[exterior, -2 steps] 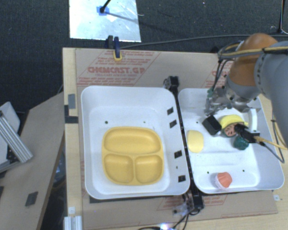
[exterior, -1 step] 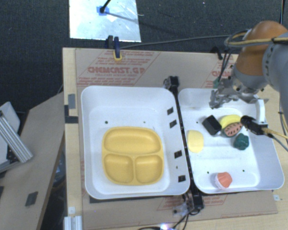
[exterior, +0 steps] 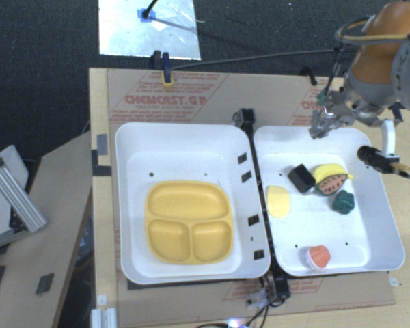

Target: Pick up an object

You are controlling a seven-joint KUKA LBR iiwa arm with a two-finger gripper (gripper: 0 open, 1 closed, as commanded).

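1. The jaws [exterior: 320, 130] hang over the far edge of the right bin [exterior: 386, 234], near its 12 o'clock rim, with the grey arm [exterior: 386, 53] coming in from 2 o'clock. They are small and dark against the rim, and I cannot tell how they stand; nothing shows between them.

2. The nearest thing is a black block [exterior: 301, 178], lying at about 7 o'clock from the jaws, near but clearly apart from them. Its long axis runs roughly from 10 to 4 o'clock.

3. Touching the block on its 3 o'clock side is a yellow fruit slice [exterior: 331, 178] with a red face, almost straight down at 6 o'clock from the jaws. A dark green lump [exterior: 343, 201] sits just beside it at 5 o'clock.

4. Farther out, a pale yellow disc [exterior: 278, 201] lies by the wall between the bins, at 7 o'clock from the jaws, and an orange-and-white piece [exterior: 318, 256] rests near the bin's front rim at 6 o'clock.

5. The left bin [exterior: 133, 152] holds a yellow divided tray [exterior: 188, 221], well apart at 8 o'clock.

6. Judging by this layout, the coming move calls for a short travel toward 6 or 7 o'clock and a descent; the block and slice touching may hinder a clean grip.
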